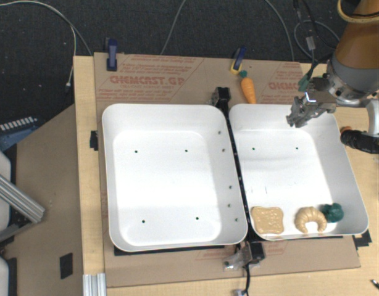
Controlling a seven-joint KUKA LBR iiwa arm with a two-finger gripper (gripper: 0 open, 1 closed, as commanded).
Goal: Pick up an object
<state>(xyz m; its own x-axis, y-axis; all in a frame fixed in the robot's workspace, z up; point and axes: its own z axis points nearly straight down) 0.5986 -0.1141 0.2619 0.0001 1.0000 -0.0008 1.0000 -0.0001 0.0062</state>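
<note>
The gripper (299, 119) hangs over the right bin's (282, 165) far edge; whether its fingers are wide or narrow cannot be told. Three objects lie well below them, slid against the near wall: one cracker (267, 220), one croissant (311, 219), one green piece (332, 212). One carrot (248, 90) rests on the bench, left of the fingers.

Bench (84, 165): you have a brown board surface with red print along its far edge.
Left bin (171, 119): white, shallow, lying flat on your bench.
Right bin (288, 159): white, touching the left bin's side.
Toy carrot (247, 90): lying on the board just beyond the right bin.
Blue clamps (111, 53): at the bench's far edge.
</note>
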